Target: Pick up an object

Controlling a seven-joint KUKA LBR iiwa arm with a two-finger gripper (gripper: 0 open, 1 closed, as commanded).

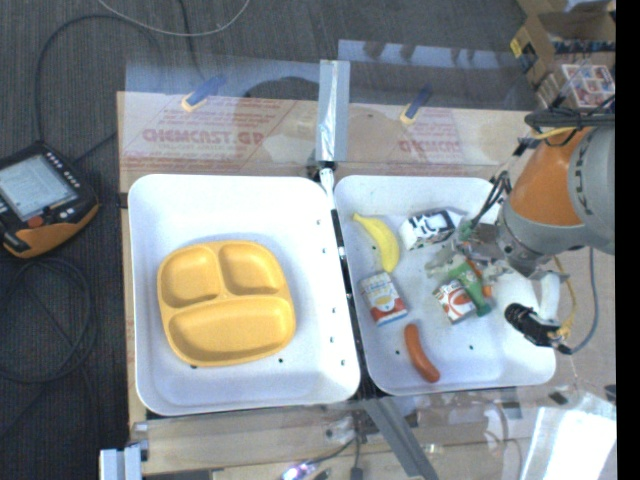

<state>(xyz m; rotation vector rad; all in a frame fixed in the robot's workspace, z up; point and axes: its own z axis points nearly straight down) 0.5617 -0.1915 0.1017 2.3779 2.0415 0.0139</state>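
The right bin (500,368) holds several small objects. A yellow banana (381,239) lies at its upper left, with a black and white carton (430,226) just to its right. Below the banana a small can (383,297) lies on its side. A red and white carton (455,301) sits mid-bin beside a green item (476,290). An orange sausage (421,353) lies near the front. My gripper (462,256) is low in the bin, just above the red and white carton and the green item and right of the black and white carton. I see nothing held in it.
The left bin (150,368) holds a yellow compartment plate (226,301). The grey arm with its orange band (545,183) crosses the right bin's right rim. A black cable end (528,324) hangs by that rim. A handheld controller (40,196) lies on the floor at left.
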